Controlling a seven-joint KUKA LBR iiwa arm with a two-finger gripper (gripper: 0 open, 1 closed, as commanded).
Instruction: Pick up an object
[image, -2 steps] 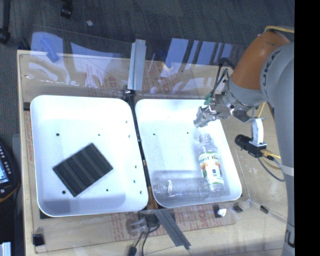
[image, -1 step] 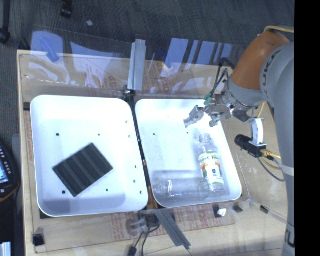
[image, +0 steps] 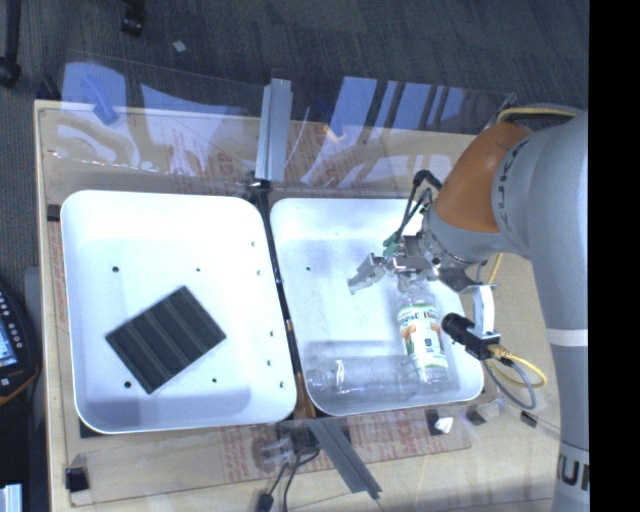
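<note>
So the gripper (image: 385, 272) was hanging over the middle of the right bin (image: 300, 300), fingers spread apart with nothing between them. The nearest target was the small labelled bottle (image: 423, 340), sitting just below and slightly right of the fingers in the view, long axis running roughly top to bottom in frame. A clear plastic bottle (image: 365, 377) lay sideways along the bin's near wall. The dark ribbed pad (image: 165, 338) was way off in the left bin (image: 90, 215). My guess: a short drop toward the labelled one.
</note>
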